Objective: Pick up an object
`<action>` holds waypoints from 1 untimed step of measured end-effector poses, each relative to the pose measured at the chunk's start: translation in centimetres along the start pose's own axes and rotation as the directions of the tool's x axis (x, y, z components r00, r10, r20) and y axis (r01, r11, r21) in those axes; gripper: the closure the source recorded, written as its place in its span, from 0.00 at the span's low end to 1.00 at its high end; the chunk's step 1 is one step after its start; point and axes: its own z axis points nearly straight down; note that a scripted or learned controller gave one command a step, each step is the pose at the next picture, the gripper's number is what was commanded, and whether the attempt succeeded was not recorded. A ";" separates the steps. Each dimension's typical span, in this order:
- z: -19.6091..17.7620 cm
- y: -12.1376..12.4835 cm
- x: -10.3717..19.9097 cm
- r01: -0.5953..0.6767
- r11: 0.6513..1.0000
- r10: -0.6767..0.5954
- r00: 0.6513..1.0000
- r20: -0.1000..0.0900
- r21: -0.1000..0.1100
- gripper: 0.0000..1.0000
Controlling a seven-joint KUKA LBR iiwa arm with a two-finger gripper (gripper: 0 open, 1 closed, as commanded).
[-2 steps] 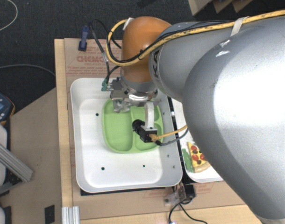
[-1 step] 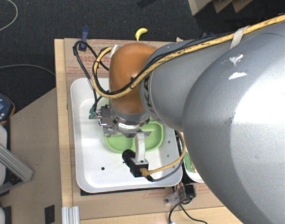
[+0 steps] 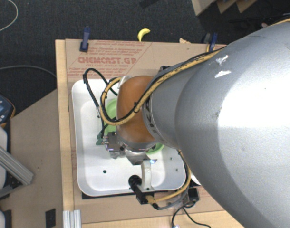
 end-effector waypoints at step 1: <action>2.8 7.2 -2.0 0.000 1.000 0.000 1.000 -0.006 -0.009 1.00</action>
